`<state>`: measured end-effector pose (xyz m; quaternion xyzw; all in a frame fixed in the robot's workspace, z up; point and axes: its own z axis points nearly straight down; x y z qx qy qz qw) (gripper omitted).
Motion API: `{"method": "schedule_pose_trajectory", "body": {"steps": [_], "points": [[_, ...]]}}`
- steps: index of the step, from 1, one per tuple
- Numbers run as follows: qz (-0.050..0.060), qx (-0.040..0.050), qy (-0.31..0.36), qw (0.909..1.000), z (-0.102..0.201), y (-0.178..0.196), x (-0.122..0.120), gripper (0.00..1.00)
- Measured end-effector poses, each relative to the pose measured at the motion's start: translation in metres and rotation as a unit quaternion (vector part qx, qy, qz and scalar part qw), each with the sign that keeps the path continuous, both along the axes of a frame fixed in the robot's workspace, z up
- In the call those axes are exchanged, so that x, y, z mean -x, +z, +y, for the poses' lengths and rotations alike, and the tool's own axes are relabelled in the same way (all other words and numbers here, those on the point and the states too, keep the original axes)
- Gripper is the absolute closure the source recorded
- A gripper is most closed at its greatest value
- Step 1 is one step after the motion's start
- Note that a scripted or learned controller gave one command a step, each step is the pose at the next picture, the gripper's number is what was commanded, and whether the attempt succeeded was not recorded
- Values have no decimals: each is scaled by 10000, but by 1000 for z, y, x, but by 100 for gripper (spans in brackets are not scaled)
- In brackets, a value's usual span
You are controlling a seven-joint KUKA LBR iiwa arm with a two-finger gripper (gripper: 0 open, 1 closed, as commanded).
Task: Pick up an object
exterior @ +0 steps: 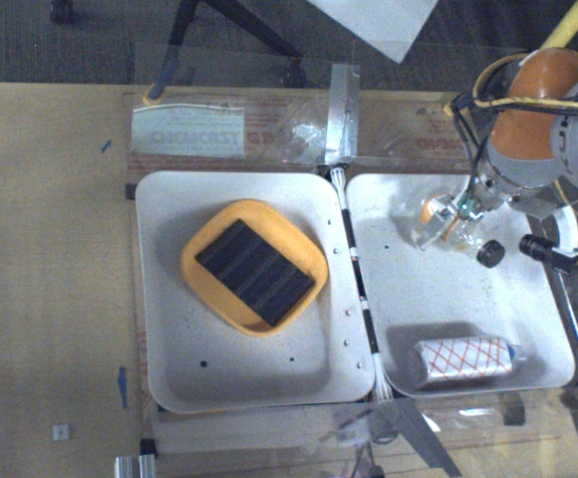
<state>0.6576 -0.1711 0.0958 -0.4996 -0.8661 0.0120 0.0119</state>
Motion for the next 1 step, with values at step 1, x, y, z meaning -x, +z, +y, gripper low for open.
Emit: {"method": "schedule_pose_trajectory", "body": {"steps": [1], "points": [[-190,-51,1004,9948,74,110,-11,100]]}}
